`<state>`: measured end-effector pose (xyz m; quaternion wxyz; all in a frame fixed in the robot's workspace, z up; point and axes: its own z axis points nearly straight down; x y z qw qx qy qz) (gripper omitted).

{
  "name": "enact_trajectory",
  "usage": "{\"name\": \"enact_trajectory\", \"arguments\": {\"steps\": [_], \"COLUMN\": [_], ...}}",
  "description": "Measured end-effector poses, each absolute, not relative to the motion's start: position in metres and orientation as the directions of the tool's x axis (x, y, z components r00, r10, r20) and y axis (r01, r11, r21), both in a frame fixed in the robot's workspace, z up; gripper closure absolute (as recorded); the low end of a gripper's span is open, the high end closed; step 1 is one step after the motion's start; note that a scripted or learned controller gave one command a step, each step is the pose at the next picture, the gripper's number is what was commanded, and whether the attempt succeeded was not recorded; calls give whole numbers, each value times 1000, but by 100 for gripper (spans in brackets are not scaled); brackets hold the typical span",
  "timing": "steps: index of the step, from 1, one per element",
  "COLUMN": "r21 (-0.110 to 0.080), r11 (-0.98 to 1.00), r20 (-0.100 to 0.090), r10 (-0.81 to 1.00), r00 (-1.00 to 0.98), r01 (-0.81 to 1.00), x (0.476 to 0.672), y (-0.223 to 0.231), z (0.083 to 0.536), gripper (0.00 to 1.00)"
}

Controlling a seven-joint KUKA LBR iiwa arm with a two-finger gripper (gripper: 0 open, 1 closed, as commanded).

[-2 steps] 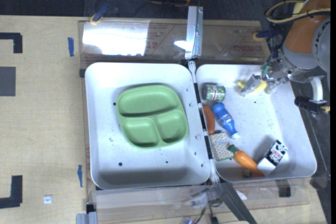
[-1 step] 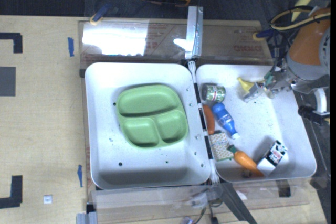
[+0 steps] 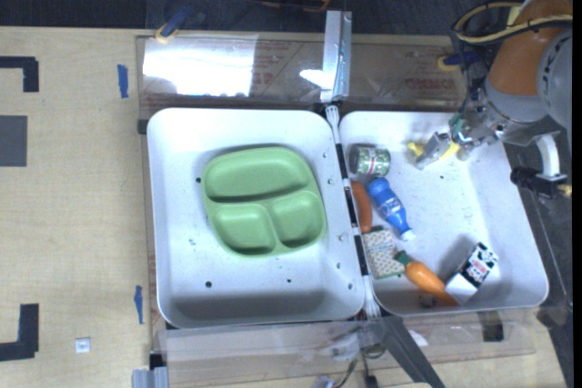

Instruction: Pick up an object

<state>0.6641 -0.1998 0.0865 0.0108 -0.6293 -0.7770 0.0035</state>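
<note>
- Gripper (image 3: 447,144) low in the right bin (image 3: 509,223) near its back wall, on or just beside a small yellowish object (image 3: 422,149); jaws' state impossible to tell (too small, blurred).
- Risk of a miss: object perhaps merely touched, not caught.
- Other candidates crowded along the divider: can (image 3: 370,162), blue bottle (image 3: 390,207), carrot (image 3: 428,277), easily knocked together.

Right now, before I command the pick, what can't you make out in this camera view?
- Gripper: too small and blurred to tell finger state, or whether the yellowish piece at its tip is held.
- Can: label unreadable.
- Carrot: partly hidden behind the bin divider and blue bottle.
- Arm: cut off by the right edge.
</note>
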Motion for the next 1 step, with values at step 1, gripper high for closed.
{"name": "enact_trajectory", "arguments": {"steps": [1], "r21": [5], "r11": [384], "r20": [-4], "r10": [923], "r00": [-384], "r01": [923], "x": [668], "y": [-180], "z": [144], "gripper": [0]}}
